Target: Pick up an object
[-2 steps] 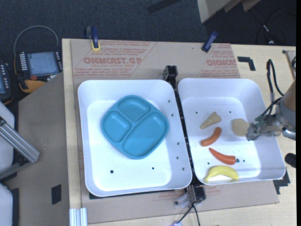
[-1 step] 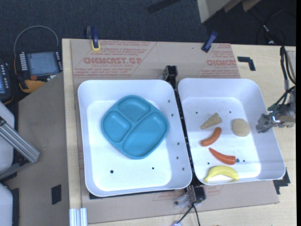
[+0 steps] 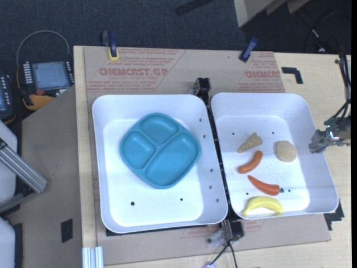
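Camera view | banana (image 3: pixel 264 206) yellow, curved, R bin (image 3: pixel 312 121) front | jaws state: can't tell

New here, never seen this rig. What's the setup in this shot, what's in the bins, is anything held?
One fixed camera looks down at a slant on a bench with two shallow white bins. The left bin holds a blue divided plate. The right bin holds toy food: a tan wedge, a beige round piece, an orange sausage, a red pepper-like piece and a yellow banana. The robot arm's gripper sits at the right bin's right rim; nothing is visibly held.
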Robot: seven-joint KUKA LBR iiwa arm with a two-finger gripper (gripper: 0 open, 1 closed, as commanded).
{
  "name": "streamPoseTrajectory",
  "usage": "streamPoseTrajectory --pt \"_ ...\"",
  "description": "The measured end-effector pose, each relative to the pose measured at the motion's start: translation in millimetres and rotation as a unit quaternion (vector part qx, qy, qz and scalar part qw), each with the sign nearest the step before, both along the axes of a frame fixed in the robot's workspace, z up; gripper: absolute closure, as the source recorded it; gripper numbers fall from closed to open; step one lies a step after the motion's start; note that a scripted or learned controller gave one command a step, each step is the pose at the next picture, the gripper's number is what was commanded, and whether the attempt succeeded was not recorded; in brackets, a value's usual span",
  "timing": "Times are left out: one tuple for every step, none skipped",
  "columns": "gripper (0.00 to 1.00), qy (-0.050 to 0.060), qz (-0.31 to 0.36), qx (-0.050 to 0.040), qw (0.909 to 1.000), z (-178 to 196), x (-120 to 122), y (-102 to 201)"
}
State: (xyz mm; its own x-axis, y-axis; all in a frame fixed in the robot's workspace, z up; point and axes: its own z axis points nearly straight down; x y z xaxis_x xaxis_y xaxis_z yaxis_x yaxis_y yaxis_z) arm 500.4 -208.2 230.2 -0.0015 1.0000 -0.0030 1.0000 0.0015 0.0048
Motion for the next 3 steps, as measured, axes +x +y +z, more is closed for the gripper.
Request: streamPoseTrajectory --pt "1.00 0.002 0.002 0.0025 1.0000 9 3 57" --pt "1.00 0.004 0.002 0.0029 1.0000 1 -3 103" --pt "1.00 0.003 0.002 0.0026 1.0000 8 -7 153"
